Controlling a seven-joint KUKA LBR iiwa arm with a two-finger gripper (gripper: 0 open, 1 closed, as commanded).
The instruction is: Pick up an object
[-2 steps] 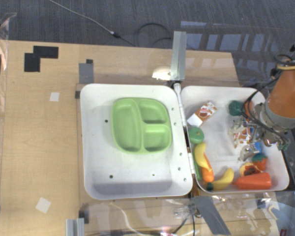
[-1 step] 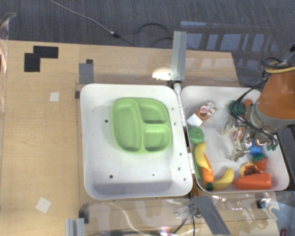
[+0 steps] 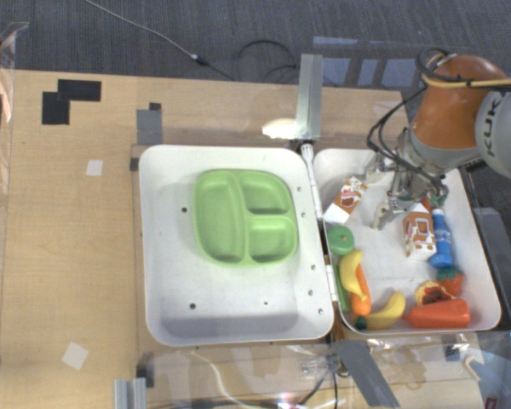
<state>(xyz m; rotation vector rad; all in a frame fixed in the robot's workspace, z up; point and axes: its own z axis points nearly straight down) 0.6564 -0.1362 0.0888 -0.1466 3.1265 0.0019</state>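
Looks like the arm's in the approach step, its gripper [image 3: 398, 204] hovering over the right bin [image 3: 485, 301] with jaws spread and nothing between them, so next it needs to drop onto the little house-shaped carton [image 3: 418, 233] just beside it and close.

We see a light wooden bench [image 3: 60, 254] filling most of the view, its far edge meeting dark grey carpet. Two shallow white bins sit directly on it, side by side and touching along their inner edges: the left bin [image 3: 166, 313] is the larger, the right bin [image 3: 485, 305] the narrower. At the far end of the seam between them, a metal bracket [image 3: 308, 92] stands upright on the bench. On the bench's far left we see black tape marks [image 3: 68, 99], and to their right a small grey block [image 3: 150, 126] just beyond the left bin's far corner. Small pale squares [image 3: 94, 168] lie on the wood at left.
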